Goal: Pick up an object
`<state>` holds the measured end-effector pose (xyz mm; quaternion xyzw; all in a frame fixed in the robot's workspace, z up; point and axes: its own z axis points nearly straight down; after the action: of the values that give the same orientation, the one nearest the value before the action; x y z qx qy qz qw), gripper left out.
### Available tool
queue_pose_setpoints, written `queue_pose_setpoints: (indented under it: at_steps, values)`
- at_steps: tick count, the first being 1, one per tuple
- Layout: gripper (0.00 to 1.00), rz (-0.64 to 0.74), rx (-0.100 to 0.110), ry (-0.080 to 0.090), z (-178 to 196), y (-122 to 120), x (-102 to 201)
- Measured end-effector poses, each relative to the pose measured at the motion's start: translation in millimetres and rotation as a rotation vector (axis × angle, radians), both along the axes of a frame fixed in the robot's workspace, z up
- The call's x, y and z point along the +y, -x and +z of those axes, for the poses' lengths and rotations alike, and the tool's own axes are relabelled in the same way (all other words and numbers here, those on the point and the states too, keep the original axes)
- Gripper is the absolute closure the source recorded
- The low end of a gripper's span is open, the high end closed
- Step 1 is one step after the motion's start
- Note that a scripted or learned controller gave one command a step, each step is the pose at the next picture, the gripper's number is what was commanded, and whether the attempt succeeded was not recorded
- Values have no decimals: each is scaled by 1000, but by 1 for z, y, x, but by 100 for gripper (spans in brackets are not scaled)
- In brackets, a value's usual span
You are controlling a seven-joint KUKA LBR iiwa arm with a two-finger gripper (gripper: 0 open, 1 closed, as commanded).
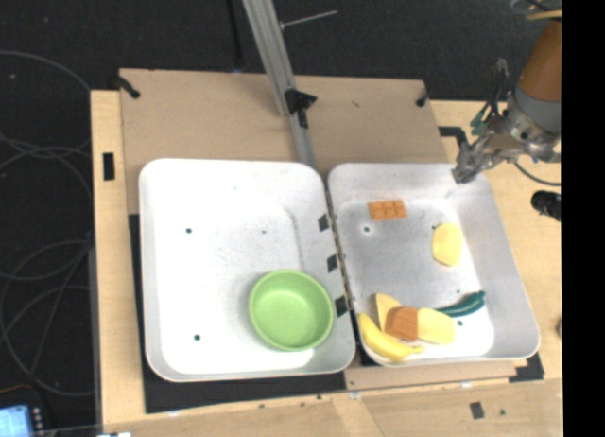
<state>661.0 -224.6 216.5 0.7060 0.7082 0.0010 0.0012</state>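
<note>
Yellow piece (pixel 447 244) lying loose mid-right in right bin (pixel 492 227), apart from near-edge clutter, so easiest to reach. Gripper (pixel 465 172) poised over far-right bin corner, gripping nothing; finger spread impossible to tell.

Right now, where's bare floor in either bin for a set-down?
Left bin: bare across the far half and left side; only the green bowl sits at its near right corner. Right bin: a free patch mid-floor, bordered by the orange block, the yellow piece and the divider. Its near edge is crowded: yellow and brown pieces plus a green-handled item.
</note>
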Motion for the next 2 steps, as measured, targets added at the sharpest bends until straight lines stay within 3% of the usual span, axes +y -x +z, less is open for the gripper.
queue_pose_setpoints:
  at_steps: [1, 2]
  values:
    - [100, 1, -3, 1, 39, -1, -1]
    - [100, 4, 2, -1, 34, 0, 61]
